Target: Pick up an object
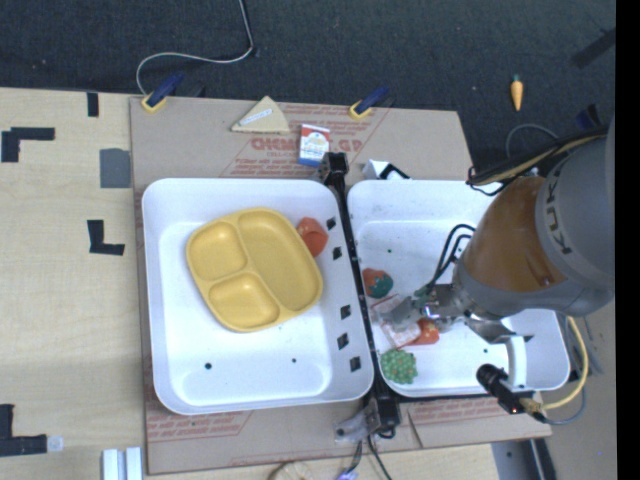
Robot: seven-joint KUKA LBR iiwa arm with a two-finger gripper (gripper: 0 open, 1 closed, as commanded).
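Observation:
My gripper (418,313) reaches down into the left part of the right bin (520,363), hanging from the grey arm with its orange band (510,243). It is low among a cluster of small objects. A red-orange piece (428,334) lies right under it, touching or nearly touching. A pale pinkish packet (388,313) lies just to its left. A round orange and green item (377,283) sits a little farther back, and a green broccoli-like piece (400,366) rests near the bin's front wall. The wrist hides what lies directly under the gripper.
The left bin (170,368) holds a yellow divided plate (253,268) and a red tomato-like object (313,236) by the divider. A small red and white box (314,146) and a tan wedge (262,116) lie on the cardboard behind the bins. A black cable loops beside the wrist.

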